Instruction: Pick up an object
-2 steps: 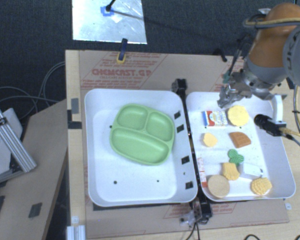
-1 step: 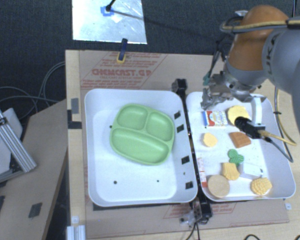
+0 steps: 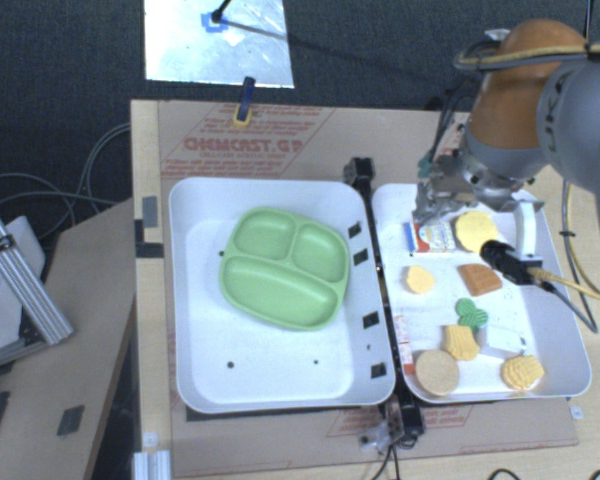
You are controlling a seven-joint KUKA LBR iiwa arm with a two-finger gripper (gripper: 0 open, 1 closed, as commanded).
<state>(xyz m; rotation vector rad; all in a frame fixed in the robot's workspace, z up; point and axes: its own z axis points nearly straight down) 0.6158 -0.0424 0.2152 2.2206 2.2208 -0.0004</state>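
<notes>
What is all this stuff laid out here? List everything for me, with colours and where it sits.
Shallow white plastic bins: two, white, side by side on the bench.
Divided green plastic plate: one, green, left bin.
Round yellow toy food: one, yellow, right bin, upper part.
Small yellow piece: one, yellow, right bin, middle.
Brown wedge: one, brown, right bin.
Green leafy toy: one, green, right bin.
Tan round cookie: one, tan, right bin, near corner.
Yellow waffle-like pieces: two, yellow, right bin, near edge.
Grey robot arm: one, orange band; tool over right bin.
</notes>
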